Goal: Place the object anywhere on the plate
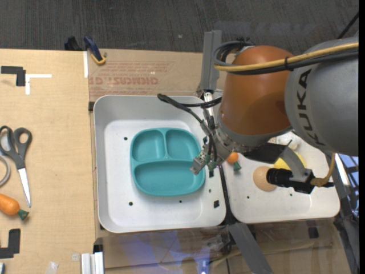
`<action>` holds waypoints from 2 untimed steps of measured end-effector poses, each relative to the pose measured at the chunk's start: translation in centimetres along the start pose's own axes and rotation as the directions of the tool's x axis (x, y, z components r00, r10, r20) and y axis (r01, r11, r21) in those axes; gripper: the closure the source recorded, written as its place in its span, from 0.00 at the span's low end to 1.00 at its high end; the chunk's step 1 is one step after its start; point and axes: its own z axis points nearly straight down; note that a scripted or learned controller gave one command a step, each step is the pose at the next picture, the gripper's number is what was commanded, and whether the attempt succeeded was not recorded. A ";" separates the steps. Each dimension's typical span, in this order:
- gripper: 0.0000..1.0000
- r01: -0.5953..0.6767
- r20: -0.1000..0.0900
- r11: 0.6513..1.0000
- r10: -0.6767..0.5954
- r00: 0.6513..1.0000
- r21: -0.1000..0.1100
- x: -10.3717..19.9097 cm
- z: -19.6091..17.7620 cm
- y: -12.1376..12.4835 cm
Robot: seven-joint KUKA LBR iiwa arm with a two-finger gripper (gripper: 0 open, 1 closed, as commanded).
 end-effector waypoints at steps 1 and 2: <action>1.00 -0.053 0.002 0.999 0.053 0.999 -0.002 -7.4 -8.1 -2.7; 1.00 0.128 0.003 0.992 -0.128 0.992 -0.002 -3.3 -17.6 2.3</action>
